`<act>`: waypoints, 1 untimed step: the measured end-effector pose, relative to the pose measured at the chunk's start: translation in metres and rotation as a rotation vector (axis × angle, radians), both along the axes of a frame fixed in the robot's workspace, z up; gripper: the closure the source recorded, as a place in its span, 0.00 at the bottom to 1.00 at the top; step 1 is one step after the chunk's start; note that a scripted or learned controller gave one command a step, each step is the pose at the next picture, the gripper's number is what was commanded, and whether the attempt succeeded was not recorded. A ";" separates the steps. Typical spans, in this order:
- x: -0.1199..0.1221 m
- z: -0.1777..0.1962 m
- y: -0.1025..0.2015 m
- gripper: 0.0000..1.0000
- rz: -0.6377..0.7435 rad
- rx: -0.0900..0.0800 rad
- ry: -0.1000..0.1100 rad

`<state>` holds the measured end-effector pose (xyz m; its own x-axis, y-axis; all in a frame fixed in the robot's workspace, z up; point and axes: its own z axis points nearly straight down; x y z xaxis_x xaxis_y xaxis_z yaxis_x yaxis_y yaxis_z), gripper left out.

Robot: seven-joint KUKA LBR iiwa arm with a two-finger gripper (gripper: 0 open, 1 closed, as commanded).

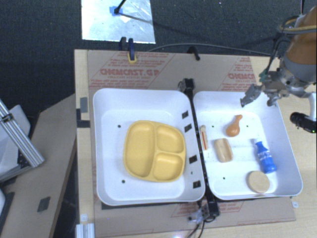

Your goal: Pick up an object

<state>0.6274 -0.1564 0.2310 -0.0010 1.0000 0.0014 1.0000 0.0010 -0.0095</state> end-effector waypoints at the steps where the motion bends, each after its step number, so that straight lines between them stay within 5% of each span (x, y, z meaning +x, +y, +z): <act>1: 0.002 0.007 0.000 0.00 0.002 -0.002 -0.011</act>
<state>0.6298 -0.1562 0.2378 -0.0032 1.0000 -0.0005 1.0000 0.0032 0.0015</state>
